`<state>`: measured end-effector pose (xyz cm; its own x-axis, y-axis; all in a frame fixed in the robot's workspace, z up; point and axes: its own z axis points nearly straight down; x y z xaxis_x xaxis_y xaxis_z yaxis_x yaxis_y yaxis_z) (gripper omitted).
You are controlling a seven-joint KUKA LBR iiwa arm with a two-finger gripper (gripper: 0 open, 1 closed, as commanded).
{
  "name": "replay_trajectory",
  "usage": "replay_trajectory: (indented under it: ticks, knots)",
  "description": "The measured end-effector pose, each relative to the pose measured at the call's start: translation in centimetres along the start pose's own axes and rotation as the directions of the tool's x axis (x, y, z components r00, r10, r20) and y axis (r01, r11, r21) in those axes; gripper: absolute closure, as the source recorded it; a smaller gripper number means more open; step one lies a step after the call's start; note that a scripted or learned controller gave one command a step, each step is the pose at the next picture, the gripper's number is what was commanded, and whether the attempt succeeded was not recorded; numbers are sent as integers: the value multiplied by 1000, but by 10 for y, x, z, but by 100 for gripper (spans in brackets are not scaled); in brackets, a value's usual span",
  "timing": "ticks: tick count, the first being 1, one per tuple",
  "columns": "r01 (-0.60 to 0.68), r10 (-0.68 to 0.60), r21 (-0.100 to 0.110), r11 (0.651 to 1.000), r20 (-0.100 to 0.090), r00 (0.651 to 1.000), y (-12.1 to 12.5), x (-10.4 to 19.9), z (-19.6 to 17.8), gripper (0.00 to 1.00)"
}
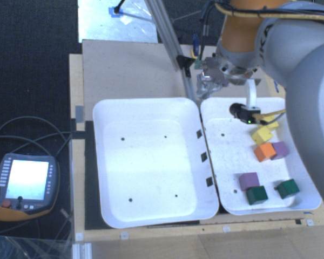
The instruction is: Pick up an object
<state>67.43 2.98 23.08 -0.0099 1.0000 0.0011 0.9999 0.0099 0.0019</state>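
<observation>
**A:** Looking down from the camera view, where is the gripper (202, 94) hanging?

**B:** It is hovering over the far end of the ridge where the left bin (146, 155) and the right bin (227, 161) are meeting. It is carrying nothing that I can make out. Whether it is open or closed, I cannot tell; the wrist is blocking the tips.

**A:** And what is lying there for it to pick?

**B:** Six blocks, all sitting in the right bin. A yellow block (264, 133) is lying farthest back, with an orange block (265, 151) just near of it and a pale purple block (279, 149) touching the orange one's right side. Toward the near rim, a purple block (249, 180) is leaning against a dark green block (256, 194), and a second green block (287, 188) is sitting a little apart to the right.

**A:** So the gripper is well apart from all of them?

**B:** Yes. I am judging that it is waiting high, so nothing is getting knocked while a target is being chosen. The lone green block is looking easiest, since nothing is crowding it.

**A:** Anything else on the bench (129, 69)?

**B:** No. A handheld control pendant (24, 185) is resting off to the left, beside the bench.
</observation>
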Motion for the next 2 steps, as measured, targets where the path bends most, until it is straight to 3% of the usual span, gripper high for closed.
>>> replay_trajectory:
  ticks: [1, 2]
  knots:
    - [1, -1, -2, 1000, -1, 1000, 17, 59, 5, 100]
    - [-5, 5, 0, 1000, 1, 1000, 6, 67, 1, 100]
